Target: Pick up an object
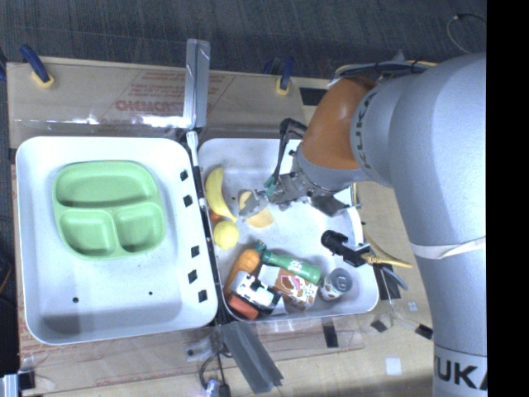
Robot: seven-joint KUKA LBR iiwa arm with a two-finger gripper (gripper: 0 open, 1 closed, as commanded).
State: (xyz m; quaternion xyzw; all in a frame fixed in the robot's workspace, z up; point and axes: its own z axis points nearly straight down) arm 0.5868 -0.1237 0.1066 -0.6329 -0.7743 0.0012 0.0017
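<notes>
Yellow piece (259,218) just under the claw (252,202), beside the banana (215,192)

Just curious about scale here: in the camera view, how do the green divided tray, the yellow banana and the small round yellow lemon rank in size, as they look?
Largest to smallest:
1. Green divided plastic tray, by far.
2. Curved yellow banana.
3. Small round yellow lemon.
All lie at similar depth, so the order looks reliable.
</notes>
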